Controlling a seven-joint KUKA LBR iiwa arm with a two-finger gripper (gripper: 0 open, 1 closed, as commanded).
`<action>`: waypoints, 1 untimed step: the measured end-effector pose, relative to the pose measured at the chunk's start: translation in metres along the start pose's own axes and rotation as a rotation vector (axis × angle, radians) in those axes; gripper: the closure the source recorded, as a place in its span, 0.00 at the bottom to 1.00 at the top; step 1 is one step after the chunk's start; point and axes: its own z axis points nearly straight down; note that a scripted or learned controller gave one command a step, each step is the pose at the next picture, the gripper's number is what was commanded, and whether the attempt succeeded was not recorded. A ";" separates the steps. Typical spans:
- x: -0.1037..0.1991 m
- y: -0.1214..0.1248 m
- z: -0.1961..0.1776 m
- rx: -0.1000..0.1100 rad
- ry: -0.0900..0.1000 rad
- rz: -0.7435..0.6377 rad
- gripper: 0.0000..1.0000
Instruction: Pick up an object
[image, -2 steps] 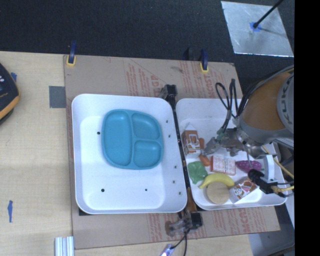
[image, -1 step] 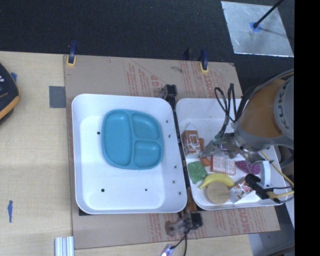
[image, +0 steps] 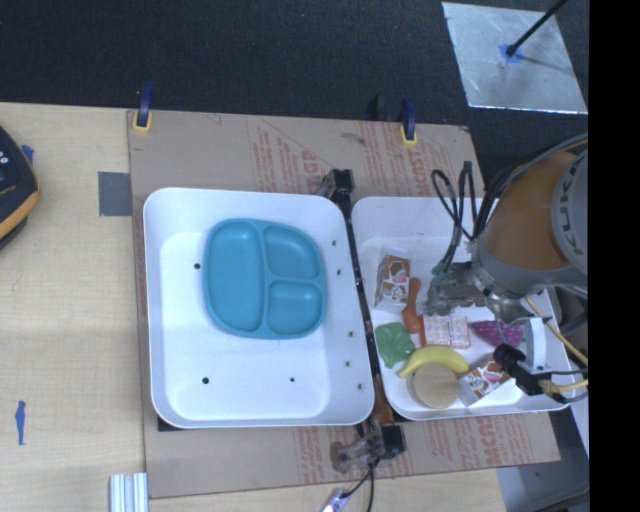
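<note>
Hovering low over cluttered right bin (image: 400, 212); end effector (image: 452, 292) grip state unclear, can't tell. Risk: clipping carrot (image: 412, 305) or packet (image: 446, 330), grabbing two or none.

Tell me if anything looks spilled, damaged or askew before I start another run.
Nothing stands out. The blue divided plate lies flat in the left bin; the banana, orange carrot and green piece lie jumbled but contained in the right bin, under the gripper.
</note>
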 end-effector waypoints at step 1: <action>0.019 -0.049 -0.061 0.022 0.013 -0.003 1.00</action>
